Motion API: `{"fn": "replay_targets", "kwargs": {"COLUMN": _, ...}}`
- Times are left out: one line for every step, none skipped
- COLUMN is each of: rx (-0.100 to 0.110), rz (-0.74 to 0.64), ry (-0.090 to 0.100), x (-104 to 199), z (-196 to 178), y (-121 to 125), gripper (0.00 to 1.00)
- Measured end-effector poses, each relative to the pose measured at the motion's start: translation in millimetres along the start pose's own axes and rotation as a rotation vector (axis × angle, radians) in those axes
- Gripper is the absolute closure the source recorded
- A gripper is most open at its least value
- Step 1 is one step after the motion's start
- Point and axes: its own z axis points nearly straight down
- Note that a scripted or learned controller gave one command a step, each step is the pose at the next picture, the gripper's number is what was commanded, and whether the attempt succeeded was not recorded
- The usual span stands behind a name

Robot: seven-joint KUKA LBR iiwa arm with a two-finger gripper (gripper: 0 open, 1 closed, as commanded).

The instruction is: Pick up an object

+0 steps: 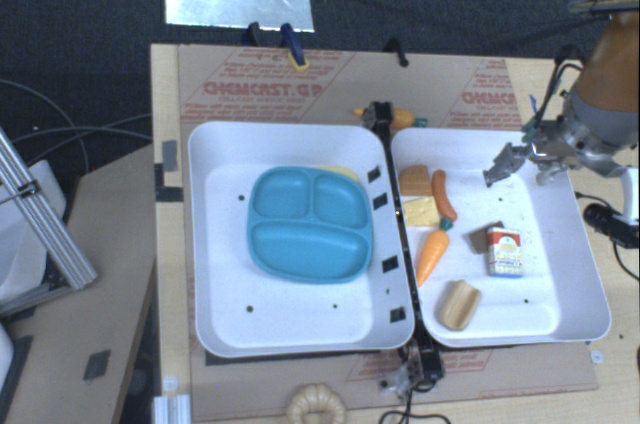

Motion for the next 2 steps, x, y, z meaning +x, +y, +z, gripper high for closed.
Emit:
{"fn": "replay_targets", "kwargs": {"rx": 0.003, "rz": -0.004, "ry": 0.001, "x": 4.8, "z": 52.7, "y": 9.6, "gripper": 0.0}}
{"fn": "replay_targets", "kwargs": {"rx": 0.001, "rz": -0.003, "ry": 0.001, "x": 13.6, "z": 109.7, "y": 9.4, "gripper": 0.0}}
